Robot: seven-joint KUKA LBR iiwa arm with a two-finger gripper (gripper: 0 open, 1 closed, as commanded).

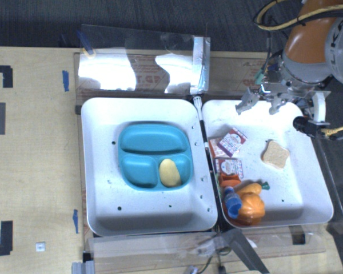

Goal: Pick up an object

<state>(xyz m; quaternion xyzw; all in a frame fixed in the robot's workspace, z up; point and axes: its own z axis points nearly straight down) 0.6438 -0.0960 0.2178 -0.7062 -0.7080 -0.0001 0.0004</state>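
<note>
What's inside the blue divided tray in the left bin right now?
A single yellow egg-shaped object lies in the lower right compartment of the blue divided tray. The other compartments show bare blue. Whatever is beneath the yellow object is covered.

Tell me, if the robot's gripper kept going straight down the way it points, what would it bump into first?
Probably the bare white floor of the right bin near its back edge. The gripper hangs open above that spot, and the bread slice and snack packets lie nearer the camera. Depth is hard to judge.
</note>
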